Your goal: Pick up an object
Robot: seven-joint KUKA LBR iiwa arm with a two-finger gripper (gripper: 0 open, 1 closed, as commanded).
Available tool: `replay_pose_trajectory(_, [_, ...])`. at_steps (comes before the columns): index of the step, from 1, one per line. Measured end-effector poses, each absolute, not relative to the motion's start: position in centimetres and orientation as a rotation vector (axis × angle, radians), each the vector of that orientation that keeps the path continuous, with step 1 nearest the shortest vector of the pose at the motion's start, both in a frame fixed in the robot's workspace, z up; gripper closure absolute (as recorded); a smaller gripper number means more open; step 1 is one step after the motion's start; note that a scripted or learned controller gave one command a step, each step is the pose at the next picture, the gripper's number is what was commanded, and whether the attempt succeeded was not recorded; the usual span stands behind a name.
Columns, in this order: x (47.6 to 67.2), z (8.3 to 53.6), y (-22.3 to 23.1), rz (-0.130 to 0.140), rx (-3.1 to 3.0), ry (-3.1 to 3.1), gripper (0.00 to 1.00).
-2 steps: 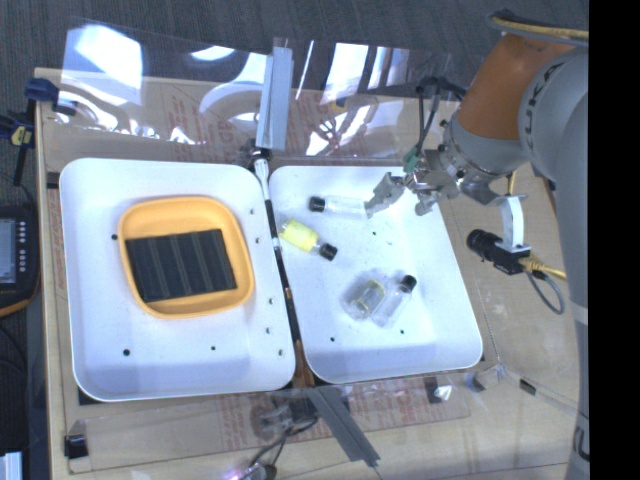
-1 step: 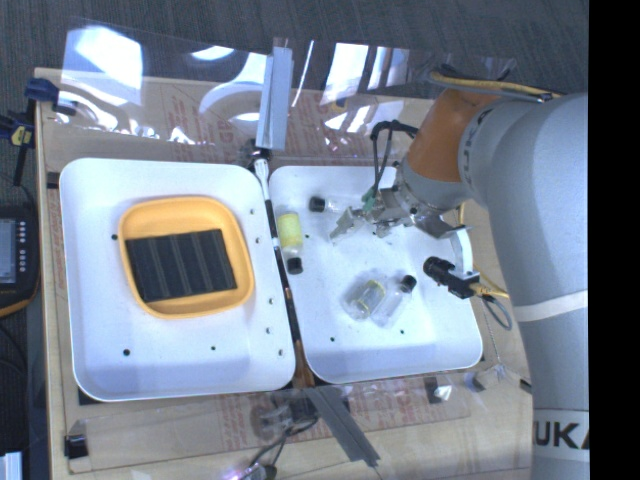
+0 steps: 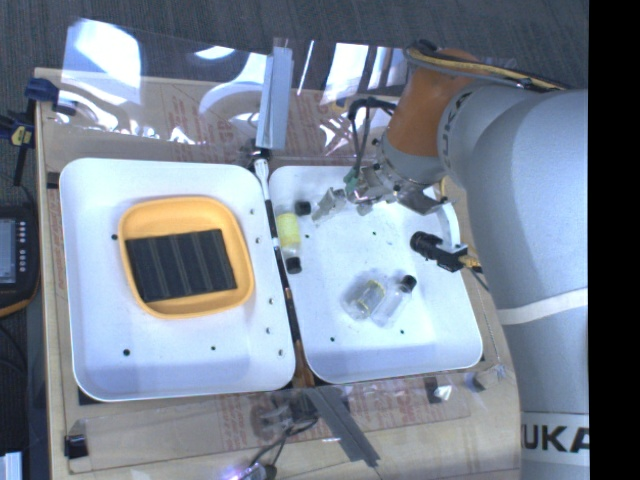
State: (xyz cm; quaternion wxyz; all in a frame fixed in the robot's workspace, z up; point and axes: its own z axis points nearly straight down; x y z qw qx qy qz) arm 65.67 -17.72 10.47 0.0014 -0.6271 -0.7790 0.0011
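Rounded yellow tray; ribbed dark insert

A tray lies in the left bin; a small bottle lies in the right bin

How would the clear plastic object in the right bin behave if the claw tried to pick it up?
The clear plastic object looks thin and see-through, so it is probably light and may crumple or flex under squeezing. Its glossy surface suggests it could slip. It lies loose on the right bin floor, so a push would likely slide it.
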Motion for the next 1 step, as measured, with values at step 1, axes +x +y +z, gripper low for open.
replay_pose_trajectory(1, [56.29, 9.16, -21.10, 0.002, -1.920, -2.482, 0.00])
